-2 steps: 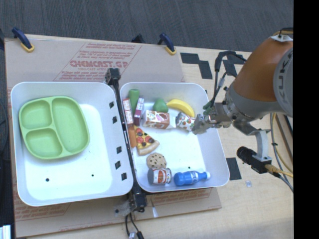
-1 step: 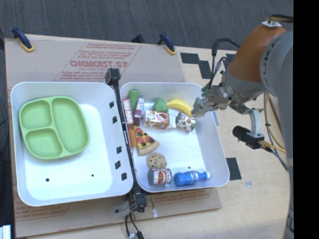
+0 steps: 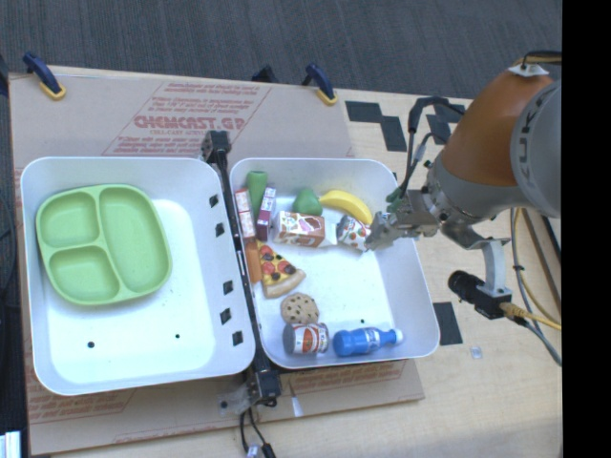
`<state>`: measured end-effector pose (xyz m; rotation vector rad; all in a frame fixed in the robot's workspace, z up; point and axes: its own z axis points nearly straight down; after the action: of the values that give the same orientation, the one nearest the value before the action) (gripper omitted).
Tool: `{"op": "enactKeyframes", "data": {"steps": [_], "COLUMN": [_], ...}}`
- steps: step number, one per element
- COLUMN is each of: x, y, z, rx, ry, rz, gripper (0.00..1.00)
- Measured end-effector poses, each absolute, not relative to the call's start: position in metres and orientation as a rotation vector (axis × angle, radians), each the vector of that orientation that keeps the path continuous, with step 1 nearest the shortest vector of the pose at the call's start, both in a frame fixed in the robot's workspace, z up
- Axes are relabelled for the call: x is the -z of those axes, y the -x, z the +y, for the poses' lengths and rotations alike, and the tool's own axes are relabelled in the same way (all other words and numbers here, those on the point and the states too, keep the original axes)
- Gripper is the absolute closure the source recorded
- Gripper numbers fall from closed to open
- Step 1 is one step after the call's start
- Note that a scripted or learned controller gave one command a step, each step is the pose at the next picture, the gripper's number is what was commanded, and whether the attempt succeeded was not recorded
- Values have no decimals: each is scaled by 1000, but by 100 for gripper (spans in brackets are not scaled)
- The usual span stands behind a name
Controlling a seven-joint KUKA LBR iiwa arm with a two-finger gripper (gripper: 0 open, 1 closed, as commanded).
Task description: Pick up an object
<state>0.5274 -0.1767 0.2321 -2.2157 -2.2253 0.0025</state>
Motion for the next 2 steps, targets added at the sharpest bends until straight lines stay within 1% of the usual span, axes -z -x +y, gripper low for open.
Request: {"op": "enactKeyframes", "data": {"steps": [1, 2], "x": [-222, -282], "y": [-613, -536], "z": [-190, -167], "rx": [0, 1], "ry": [2215, 2218], "rz": [-2228, -2227], "gripper": [100, 100]}}
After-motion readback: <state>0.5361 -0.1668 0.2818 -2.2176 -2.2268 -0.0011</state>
